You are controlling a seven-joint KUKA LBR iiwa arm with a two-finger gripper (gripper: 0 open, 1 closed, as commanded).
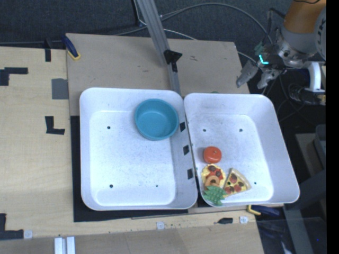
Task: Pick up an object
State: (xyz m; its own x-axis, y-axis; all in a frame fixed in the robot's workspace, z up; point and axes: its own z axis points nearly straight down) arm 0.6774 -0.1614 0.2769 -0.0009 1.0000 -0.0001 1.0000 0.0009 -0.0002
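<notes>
From the camera view, the gripper (255, 77) hangs above the bench just beyond the far rim of the right bin (280, 142), its two fingers spread apart with nothing between them, so no object is in its hold. The candidates for picking lie well below and toward the viewer from it: a small red tomato-like piece (212, 154), and further still a toy pizza slice (235, 182), a round topped piece (213, 175) and a green leafy bit (214, 195), clustered in the bin's near left corner, probably because they slid together there. Off to the gripper's far side, in the left bin (95, 142), a blue bowl (155, 119) sits alone. The open, raised pose suggests a reach not yet begun.
</notes>
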